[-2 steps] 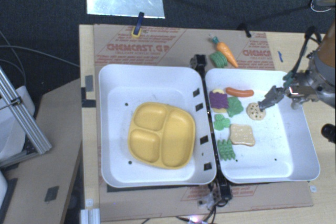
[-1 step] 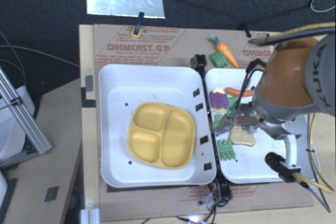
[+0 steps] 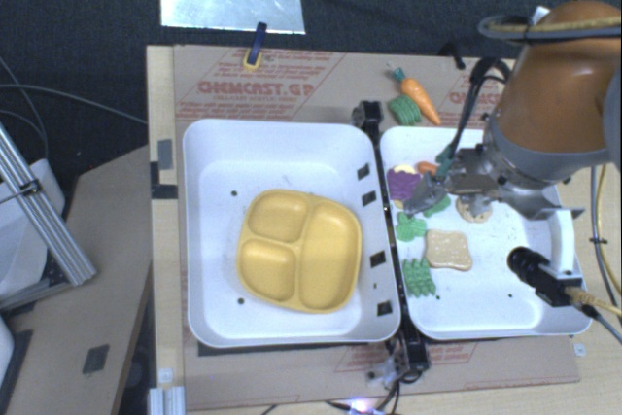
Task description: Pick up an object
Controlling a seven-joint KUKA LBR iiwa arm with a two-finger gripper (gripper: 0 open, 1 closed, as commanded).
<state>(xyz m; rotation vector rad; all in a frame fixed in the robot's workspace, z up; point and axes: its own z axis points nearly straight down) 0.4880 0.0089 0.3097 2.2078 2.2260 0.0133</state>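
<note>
The gripper [image 3: 428, 197] hangs low over the right bin [image 3: 486, 311], by its left wall, above the purple toy [image 3: 403, 181] and a green piece [image 3: 410, 228]; how it's set I cannot tell. Toast slice [image 3: 448, 250] lies just beside. A yellow divided plate [image 3: 298, 250] sits in the left bin [image 3: 209, 170]

Arm [image 3: 544, 102] low — wrist angled left.

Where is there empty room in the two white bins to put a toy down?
Left white bin: bare floor rings the yellow divided plate, widest along its top edge. Right white bin: free strip along the bottom, below the tan toast slice and green ridged toy. Crowded top-left, where the gripper hovers over the purple toy.
</note>
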